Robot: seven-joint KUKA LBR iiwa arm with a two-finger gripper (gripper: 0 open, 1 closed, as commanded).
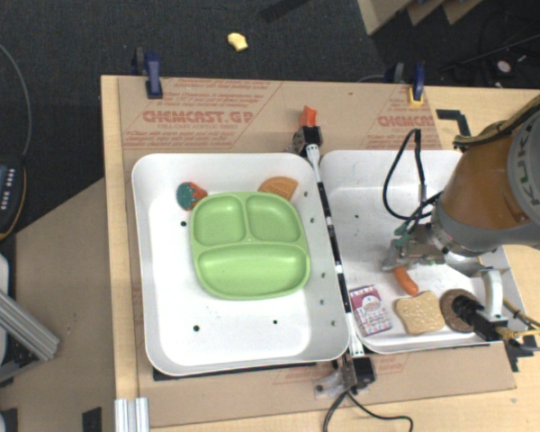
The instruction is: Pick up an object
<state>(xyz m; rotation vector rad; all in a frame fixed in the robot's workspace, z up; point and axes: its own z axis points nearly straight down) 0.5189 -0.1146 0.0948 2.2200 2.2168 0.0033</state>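
Note:
My gripper [403, 257] hangs low over the middle of the right bin [364, 174], on the grey arm with its orange band [481, 187]. Just below and to the right of it lies a small orange carrot-like piece [406, 282], very close to the gripper's tip. I cannot see whether they touch. Along that bin's front edge lie a pink and white packet [366, 309], a slice of toast [418, 313] and a dark brown round piece [456, 307]. I see nothing held in the gripper.
The left bin [162, 268] holds a green divided plate [249, 244], a tan bread-like piece [279, 187] at its back and a small red and green item [192, 194] at the back left. A black cable [405, 165] loops over the right bin.

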